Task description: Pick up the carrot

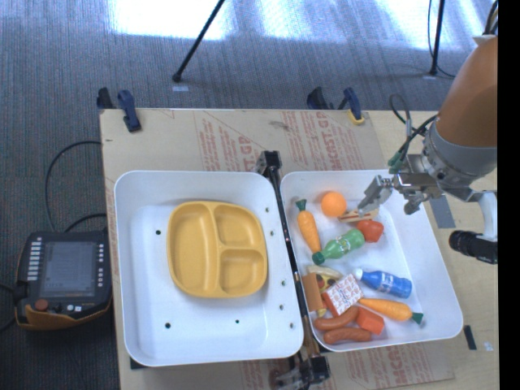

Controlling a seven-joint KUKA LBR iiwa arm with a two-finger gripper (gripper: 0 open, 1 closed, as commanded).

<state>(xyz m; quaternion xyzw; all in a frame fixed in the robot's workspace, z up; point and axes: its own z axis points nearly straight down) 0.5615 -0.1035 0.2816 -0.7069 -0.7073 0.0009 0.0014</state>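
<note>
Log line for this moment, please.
arm: over right bin | gripper: above orange ball, nothing held | carrot: lying at bin's left side, untouched | left bin: yellow tray

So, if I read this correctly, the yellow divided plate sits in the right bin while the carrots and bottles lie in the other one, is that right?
Not quite: the camera view shows the yellow divided plate in the left bin, not the right one. The rest holds: the carrots and bottles lie in the other bin, the right one.
</note>
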